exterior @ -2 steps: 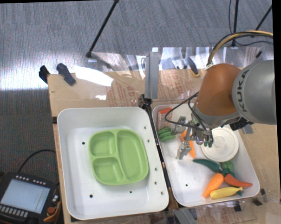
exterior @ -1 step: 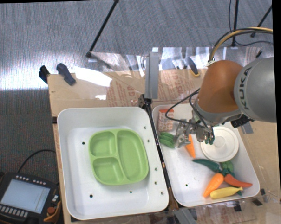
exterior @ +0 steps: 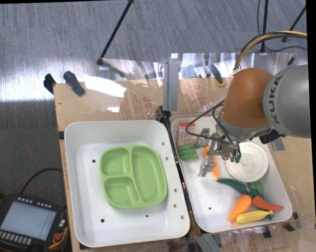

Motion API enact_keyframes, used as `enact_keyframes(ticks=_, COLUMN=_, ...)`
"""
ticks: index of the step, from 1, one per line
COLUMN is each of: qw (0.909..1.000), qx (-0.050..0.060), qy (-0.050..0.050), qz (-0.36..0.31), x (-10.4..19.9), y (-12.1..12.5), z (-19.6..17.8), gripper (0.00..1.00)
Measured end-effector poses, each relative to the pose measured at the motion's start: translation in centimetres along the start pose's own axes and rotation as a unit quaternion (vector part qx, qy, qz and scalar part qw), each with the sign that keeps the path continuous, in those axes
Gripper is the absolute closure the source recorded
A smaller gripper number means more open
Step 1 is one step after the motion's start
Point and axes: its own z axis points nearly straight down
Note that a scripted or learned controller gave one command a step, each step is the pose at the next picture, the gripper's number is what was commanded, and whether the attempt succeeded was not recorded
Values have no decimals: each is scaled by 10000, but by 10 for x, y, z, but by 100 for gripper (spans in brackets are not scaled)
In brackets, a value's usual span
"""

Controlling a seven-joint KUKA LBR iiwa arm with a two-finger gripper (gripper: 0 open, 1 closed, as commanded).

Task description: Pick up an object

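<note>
Tool (exterior: pixel 208 158), fingers spread, hangs low in right bin (exterior: pixel 204 220) near its left wall.

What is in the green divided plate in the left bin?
Nothing: the green plate lies flat in the left bin with all three compartments showing bare green.

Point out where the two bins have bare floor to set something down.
Left bin: a bare strip all around the green tray. Right bin: bare floor left of the carrot; crowded around the gripper, white plate and toy vegetables.
</note>
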Motion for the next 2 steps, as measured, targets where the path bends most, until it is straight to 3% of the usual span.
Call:
enact_keyframes(ticks=1, qw=9990, qx=-13, qy=66, qz=442, x=13, y=-6, z=14, gripper=0)
enact_keyframes(ticks=2, qw=9991, qx=-19, qy=50, qz=412, x=12, y=-4, z=3, gripper=100)
